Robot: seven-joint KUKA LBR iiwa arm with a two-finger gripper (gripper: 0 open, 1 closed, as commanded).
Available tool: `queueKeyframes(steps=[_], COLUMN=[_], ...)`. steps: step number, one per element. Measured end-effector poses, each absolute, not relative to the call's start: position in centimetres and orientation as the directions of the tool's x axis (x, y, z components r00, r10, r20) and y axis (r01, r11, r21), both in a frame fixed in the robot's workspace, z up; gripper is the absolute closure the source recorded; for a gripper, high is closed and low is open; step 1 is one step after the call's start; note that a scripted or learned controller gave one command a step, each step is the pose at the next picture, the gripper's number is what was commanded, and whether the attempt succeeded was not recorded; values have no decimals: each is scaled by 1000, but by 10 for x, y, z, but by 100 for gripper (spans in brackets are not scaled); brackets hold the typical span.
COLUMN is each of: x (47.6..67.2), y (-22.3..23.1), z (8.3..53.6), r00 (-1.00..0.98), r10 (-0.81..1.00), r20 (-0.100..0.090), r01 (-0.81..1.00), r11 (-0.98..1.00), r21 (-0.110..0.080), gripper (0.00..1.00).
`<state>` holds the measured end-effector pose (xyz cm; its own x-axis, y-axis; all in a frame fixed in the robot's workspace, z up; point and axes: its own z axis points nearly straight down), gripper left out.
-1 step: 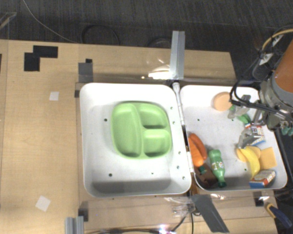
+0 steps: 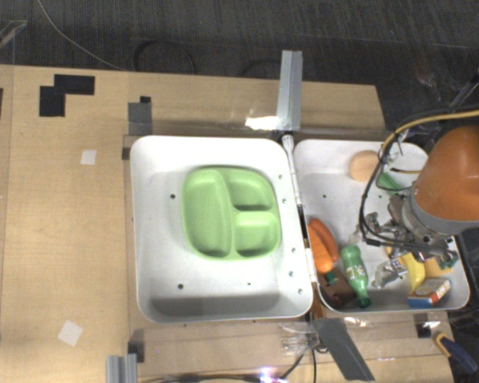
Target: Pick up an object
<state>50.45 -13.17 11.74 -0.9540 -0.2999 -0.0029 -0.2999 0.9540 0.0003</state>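
A glossy green bottle [image 2: 355,271] lies at lower right, long axis running upper left to lower right, beside a smooth carrot [image 2: 322,244]. Gripper [image 2: 393,271] state: cannot tell.

Left bin [image 2: 156,214]: green divided tray [image 2: 229,212] fills the centre, bare white margin all round it. Right bin [image 2: 329,162]: far-left part bare except a tan round object [image 2: 364,166]; near end crowded, with carrot [image 2: 322,244], green bottle [image 2: 355,271], yellow item [image 2: 415,270] packed close. Arm [image 2: 455,186] overhangs its right side.
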Motion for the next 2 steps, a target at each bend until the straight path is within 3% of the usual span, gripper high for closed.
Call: queueKeyframes(steps=[1,2], x=[502,517], y=[-105,-153], z=[91,91], r00=[-973,-825], r10=[-229,-566], r20=[-15,-15], r01=[-229,-565], r11=[973,825], r21=[-8,-15], gripper=[0,0])
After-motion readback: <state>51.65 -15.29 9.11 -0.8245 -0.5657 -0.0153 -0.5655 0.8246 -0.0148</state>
